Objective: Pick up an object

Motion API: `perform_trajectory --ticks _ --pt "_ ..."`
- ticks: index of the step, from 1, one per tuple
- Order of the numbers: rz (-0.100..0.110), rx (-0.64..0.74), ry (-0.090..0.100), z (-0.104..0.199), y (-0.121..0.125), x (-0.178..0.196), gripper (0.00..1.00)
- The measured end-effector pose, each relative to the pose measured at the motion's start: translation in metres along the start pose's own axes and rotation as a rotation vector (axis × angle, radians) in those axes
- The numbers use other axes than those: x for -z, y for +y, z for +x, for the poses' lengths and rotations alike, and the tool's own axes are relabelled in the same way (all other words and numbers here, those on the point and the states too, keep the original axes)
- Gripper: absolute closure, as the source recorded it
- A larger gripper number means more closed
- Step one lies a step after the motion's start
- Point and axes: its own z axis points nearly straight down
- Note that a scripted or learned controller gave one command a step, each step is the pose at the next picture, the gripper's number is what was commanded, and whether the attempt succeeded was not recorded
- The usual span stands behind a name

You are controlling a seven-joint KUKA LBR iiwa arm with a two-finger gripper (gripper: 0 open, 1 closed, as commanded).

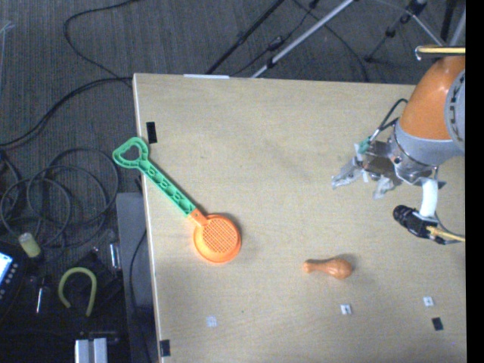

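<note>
two items on bench [287, 127] | strainer [215, 237] | drumstick [330, 267] | pincer [361, 176] apart

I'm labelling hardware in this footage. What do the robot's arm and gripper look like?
The arm is rounded, with a broad orange band above a grey wrist section. The gripper is a small pale metallic piece with thin prongs and a touch of green near its base. Thin dark cables loop beside the wrist, and a white stub with a black end hangs under it.
</note>
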Motion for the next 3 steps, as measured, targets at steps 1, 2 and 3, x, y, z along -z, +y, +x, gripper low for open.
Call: perform_trajectory --ticks 1,2,3 --pt "-0.001 0.112 -0.004 -0.017 0.046 -0.088 0.00" --pt "-0.004 0.548 -0.002 -0.006 0.055 -0.087 0.00" --pt "-0.002 0.653 -0.001 0.065 0.047 -0.087 0.00"
